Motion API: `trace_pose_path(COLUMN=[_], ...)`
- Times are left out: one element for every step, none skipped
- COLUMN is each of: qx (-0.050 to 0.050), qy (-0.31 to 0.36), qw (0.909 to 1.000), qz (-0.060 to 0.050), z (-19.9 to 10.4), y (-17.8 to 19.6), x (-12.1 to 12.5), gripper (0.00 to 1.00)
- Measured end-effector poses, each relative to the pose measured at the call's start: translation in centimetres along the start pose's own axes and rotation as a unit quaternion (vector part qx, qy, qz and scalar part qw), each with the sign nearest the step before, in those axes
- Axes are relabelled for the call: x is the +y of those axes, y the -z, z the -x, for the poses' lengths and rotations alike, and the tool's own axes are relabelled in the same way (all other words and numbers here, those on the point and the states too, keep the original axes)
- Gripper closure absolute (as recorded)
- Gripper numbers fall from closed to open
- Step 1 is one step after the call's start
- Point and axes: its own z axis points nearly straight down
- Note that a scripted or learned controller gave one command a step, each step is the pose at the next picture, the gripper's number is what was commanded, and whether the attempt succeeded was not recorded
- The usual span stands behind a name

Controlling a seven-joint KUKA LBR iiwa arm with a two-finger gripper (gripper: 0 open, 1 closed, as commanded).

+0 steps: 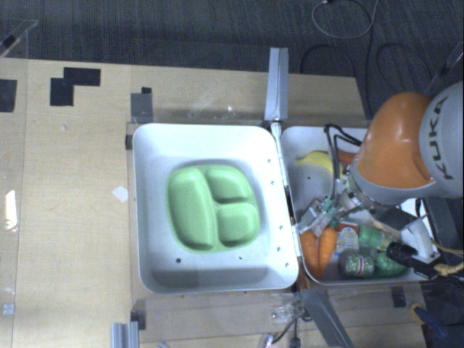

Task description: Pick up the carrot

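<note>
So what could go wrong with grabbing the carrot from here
The carrot lies crowded in the right bin, with a green bottle close beside it, so the gripper might nudge or catch the bottle instead. The carrot also sits near the bin's left wall, which could block a finger.

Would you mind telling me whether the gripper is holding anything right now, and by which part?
It cannot be told: the gripper sits just above the carrot in the right bin, too cluttered to show contact.
</note>
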Motion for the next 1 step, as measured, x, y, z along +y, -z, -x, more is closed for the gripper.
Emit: trace_pose_path(qx=[0.0], qy=[0.071], qw=[0.9975], qz=[0.0], z=[-2.75], y=[-0.06], x=[0.93], gripper=[0.0])
